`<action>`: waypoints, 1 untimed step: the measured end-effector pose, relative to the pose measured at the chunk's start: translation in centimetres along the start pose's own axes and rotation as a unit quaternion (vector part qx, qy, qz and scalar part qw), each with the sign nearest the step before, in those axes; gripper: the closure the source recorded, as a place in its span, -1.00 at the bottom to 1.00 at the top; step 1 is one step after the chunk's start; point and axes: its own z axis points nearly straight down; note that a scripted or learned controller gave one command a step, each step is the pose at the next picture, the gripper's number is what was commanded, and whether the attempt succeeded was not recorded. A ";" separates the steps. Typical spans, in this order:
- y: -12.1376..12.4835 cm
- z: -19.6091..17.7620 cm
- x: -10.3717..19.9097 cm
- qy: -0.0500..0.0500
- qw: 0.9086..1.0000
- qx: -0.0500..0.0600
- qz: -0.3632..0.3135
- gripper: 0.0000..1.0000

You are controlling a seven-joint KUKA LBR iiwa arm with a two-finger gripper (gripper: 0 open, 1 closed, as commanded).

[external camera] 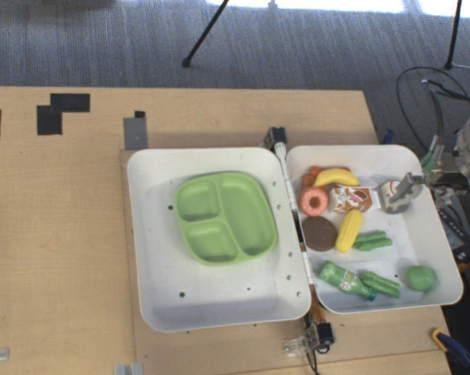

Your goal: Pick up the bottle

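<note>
The bottle (342,279) is green with a pale label and lies on its side near the front edge of the right bin (447,247), touching a green pod (384,284). My gripper (395,197) hangs over the bin's back right part, above bare floor just right of the small carton (351,199). It is well behind the bottle and to its right. Its metal fingers (388,189) stand apart with nothing between them.
Packed in the right bin are a banana (335,176), pink donut (313,202), corn cob (348,230), brown cookie (321,233), green beans (372,240) and a green ball (419,276). The left bin (155,225) holds a green divided plate (223,217).
</note>
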 end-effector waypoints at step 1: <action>0.1 -1.1 0.0 0.000 1.000 -0.002 -0.002 1.00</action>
